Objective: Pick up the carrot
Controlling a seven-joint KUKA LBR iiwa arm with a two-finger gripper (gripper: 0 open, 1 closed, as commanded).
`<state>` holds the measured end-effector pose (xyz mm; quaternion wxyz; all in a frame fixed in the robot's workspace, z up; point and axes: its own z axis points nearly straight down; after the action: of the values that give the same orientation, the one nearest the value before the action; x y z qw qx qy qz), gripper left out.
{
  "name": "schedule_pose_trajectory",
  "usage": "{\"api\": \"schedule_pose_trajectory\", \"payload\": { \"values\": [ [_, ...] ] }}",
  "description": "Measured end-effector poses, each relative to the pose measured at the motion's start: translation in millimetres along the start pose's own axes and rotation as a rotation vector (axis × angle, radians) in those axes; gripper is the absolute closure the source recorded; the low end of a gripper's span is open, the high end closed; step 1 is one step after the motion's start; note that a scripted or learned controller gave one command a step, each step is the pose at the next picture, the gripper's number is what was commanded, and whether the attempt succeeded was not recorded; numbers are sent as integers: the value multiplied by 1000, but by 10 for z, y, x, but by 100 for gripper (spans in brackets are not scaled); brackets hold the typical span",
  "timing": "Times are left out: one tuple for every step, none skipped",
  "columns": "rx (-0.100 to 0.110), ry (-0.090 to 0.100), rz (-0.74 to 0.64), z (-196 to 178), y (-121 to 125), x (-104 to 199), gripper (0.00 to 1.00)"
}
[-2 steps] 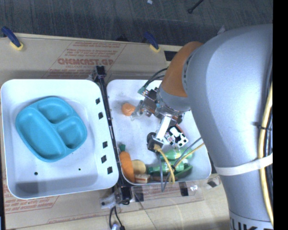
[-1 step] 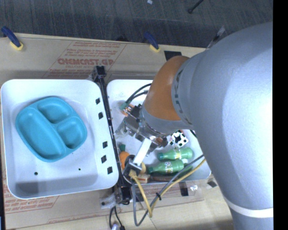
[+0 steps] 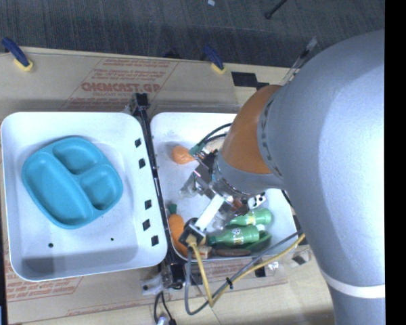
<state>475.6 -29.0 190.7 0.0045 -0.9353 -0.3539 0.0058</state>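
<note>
Camera view: gripper (image 3: 195, 181) sits low over the right bin (image 3: 168, 128), under the orange-banded wrist. Cannot tell whether it is open or closed, as the metalwork is too cluttered. Carrot (image 3: 176, 230) lies below and slightly left of the gripper in frame, near it, against the bin's left wall, green top toward the gripper. Nothing visibly held, so I judge the pick not yet done: approach, grasp and lift all remain. Room looks tight: wall on the carrot's far side, 2 green bottles (image 3: 247, 227) just right of it, a small round orange item (image 3: 183, 156) just above the gripper. Left bin (image 3: 13, 181) with blue plate (image 3: 71, 180) lies well apart.
</note>
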Motion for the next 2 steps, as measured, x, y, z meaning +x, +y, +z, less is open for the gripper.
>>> {"api": "schedule_pose_trajectory", "payload": {
  "values": [
    [-3,6,85,-14,612,377,0],
    [-5,1,145,998,1281,231,0]
  ]
}}
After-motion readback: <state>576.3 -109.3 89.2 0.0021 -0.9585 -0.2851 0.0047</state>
